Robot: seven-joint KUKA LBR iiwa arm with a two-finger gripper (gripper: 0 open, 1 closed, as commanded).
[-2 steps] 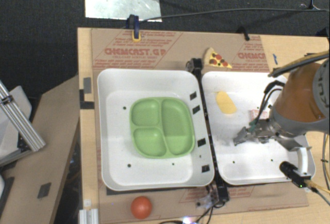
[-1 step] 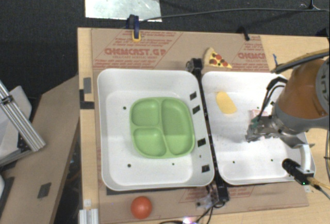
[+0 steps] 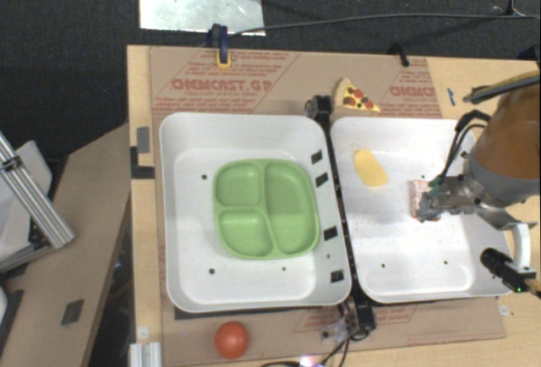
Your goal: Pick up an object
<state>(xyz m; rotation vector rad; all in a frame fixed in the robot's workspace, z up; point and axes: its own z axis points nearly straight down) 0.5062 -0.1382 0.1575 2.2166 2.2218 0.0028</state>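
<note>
Target looks like the yellow piece (image 3: 370, 167) lying flat in the right bin (image 3: 406, 276), upper-left area, near the divider between the bins. Nothing touches it.

Gripper (image 3: 423, 203) sits low in the same bin, just right of and below the yellow piece, apart from it. There's a small pinkish thing (image 3: 418, 194) at its tip; can't tell if that's an object in the fingers or part of the tool, and can't tell whether the gripper is open or closed. My read: approach/grasp step, no lift confirmed.

Next move needs either a clean lift to verify a hold, or a short shift up-left to centre over the yellow piece, then descend.

Around: left bin (image 3: 182, 145) holds a green divided plate (image 3: 265, 209). Pizza-slice toy (image 3: 356, 96) lies on the table (image 3: 287, 73) above the bins, red ball (image 3: 232, 339) below the left bin. None block the path; the bin wall near the yellow piece is the only tight spot.
</note>
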